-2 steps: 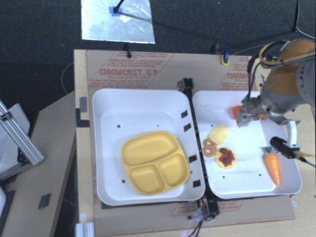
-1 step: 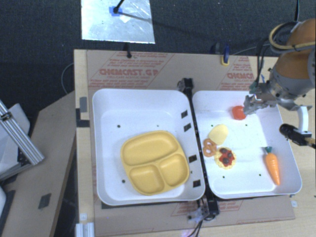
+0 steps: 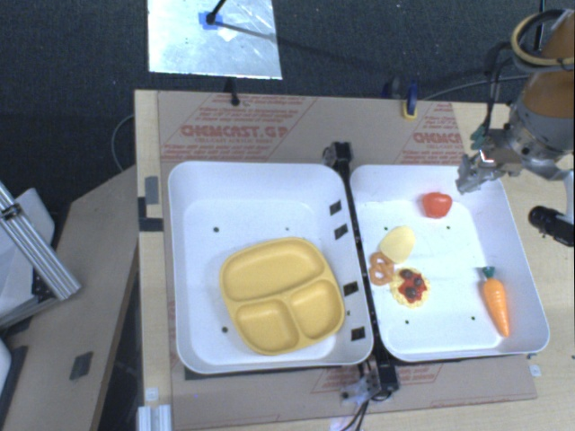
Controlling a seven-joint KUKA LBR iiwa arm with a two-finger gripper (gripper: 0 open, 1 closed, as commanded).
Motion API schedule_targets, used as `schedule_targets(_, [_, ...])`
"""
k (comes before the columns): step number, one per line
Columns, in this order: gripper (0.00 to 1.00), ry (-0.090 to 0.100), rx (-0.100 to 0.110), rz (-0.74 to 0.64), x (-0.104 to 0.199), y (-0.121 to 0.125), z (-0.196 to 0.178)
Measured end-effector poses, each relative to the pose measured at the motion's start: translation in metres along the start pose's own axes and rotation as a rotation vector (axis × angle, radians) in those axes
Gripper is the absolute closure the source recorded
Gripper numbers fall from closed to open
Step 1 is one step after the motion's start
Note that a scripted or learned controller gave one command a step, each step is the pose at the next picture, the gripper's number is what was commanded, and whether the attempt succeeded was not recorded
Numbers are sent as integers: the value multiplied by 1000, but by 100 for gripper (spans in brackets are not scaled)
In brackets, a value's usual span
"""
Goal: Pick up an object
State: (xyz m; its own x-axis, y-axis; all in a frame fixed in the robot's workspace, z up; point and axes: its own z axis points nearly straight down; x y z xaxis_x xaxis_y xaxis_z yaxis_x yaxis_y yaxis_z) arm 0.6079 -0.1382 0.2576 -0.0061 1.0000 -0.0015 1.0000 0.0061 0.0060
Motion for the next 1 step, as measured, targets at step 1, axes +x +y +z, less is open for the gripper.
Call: schedule_targets(1, [100,3,4,-4,53,-13,-5])
